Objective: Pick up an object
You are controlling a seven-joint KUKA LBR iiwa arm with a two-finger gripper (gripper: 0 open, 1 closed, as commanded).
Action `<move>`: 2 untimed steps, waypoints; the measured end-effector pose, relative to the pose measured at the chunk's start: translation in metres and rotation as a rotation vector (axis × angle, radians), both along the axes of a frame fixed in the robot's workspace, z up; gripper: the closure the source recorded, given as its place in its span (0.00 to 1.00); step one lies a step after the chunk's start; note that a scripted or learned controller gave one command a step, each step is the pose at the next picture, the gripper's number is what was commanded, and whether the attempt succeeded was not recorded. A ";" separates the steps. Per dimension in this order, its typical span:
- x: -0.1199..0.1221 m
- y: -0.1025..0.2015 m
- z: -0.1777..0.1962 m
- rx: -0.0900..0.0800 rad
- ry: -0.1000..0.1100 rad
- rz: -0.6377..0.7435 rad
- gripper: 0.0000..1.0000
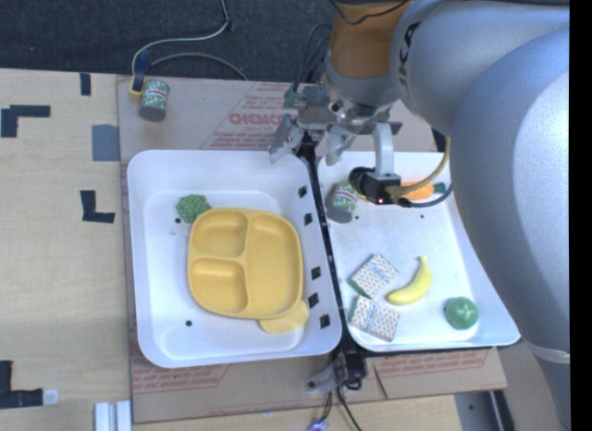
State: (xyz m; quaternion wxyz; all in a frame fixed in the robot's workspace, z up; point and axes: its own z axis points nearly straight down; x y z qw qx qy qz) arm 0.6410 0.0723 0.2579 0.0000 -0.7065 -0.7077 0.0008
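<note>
Reaching in from the upper right of the frame: grey arm with orange band, ending in a two-finger gripper above the divider between the bins, at upper centre. Spread or closed: cannot tell from this angle. Nothing seen clamped in it.

Lying side by side across the middle: shallow white left bin and shallow white right bin, both resting on a brown cardboard sheet.

In the left bin: yellow plastic tray with three compartments, and touching its upper left corner a small green leafy lump.

In the right bin's upper left corner, just below the gripper and just beside the divider: small cylindrical can with a green-and-white label, tilted, top end pale.

Lower in the right bin: yellow banana, two pale chequered packets left of it, round green fruit at lower right.

On the cardboard at upper left: a second small green-labelled can.
</note>
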 end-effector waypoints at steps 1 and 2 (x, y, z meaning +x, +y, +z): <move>0.027 -0.090 0.020 -0.001 -0.001 -0.003 0.00; 0.018 -0.167 -0.077 -0.001 0.003 -0.002 0.00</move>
